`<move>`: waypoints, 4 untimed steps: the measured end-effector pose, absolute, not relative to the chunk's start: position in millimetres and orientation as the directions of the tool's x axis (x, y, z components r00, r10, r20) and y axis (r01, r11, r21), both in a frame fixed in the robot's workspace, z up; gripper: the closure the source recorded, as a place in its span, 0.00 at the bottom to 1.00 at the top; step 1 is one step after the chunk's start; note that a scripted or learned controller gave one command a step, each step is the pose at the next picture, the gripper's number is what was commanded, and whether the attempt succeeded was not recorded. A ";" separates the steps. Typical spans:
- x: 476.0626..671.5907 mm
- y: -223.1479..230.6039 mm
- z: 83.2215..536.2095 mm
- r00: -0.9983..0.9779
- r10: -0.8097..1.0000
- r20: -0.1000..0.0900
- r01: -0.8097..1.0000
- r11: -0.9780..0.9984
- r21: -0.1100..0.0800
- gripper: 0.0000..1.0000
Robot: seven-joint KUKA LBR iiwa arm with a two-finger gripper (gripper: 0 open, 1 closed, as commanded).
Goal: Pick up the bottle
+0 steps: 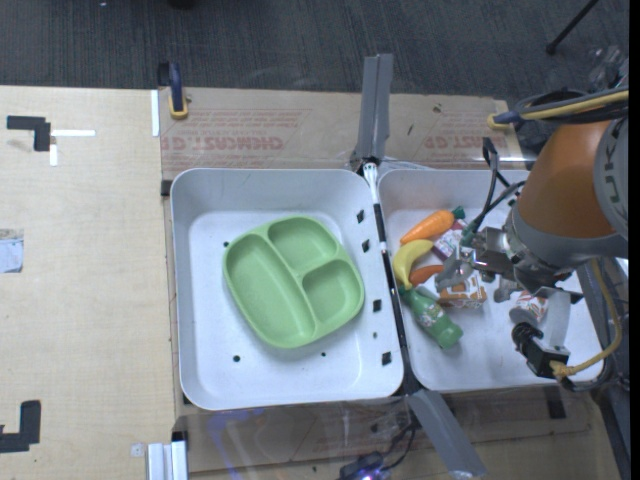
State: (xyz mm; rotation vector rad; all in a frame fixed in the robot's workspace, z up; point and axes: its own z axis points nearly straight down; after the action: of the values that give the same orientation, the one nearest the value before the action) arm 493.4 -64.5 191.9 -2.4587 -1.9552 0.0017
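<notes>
- The bottle, green and partly clear, lies on its side in the right bin, near that bin's left wall, with its green cap end pointing toward the lower right.
- The gripper hangs over the same bin, above and a little to the right of the bottle, over the heap of toy food; whether it touches the bottle cannot be told.
- Whether the gripper is open or closed cannot be told: its tip is lost in the clutter beneath it, and nothing can be seen clamped in it.
- The arm comes in from the right, its orange band standing over the right bin's far right part.
- One bottle shows.
- One carrot, orange with a green tip, lies at the top of the heap, tilted up toward the right.
- One banana, yellow, curves just under the carrot, close to the wall between the bins.
- One small red-orange item sits between the banana and the bottle; what it is cannot be made out.
- One small printed packet lies just right of the bottle's upper end, below the gripper.
- Two white bins stand side by side, touching along the middle.
- One green plate with three compartments lies in the left bin, near its middle, well apart from the bottle.
</notes>
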 end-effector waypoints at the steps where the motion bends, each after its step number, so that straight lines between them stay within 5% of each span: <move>1: 477.2 -96.3 91.9 -0.075 0.997 0.001 0.997 0.075 -0.002 0.00; 3: 587.6 -101.6 92.3 -0.159 0.987 -0.001 0.987 0.159 0.000 0.00; 4: 587.5 -102.0 101.7 -0.161 0.987 -0.002 0.987 0.161 0.000 1.00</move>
State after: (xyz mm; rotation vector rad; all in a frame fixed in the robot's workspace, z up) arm 587.5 -102.0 101.7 -2.0362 -2.3941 0.0024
